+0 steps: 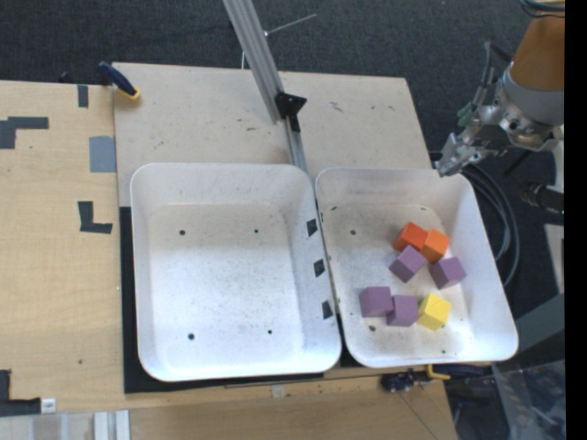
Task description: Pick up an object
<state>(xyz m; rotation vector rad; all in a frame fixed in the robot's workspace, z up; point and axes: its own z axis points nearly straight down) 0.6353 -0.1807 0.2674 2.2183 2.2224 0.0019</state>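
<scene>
The right bin (477,214) holds several small blocks: two orange ones (423,238), a yellow one (435,311) and several purple ones (390,304). They lie clustered in the bin's right half. My gripper (453,161) hangs at the bin's far right corner, above the rim, well apart from the blocks. The arm's orange band (541,44) is at the view's top right. Nothing shows between the fingers.
The left bin (147,209) sits beside the right one. A slanted metal rail (257,44) runs from the top down to the gap between the bins. A blue and yellow clamp (119,81) lies at the bench's far left.
</scene>
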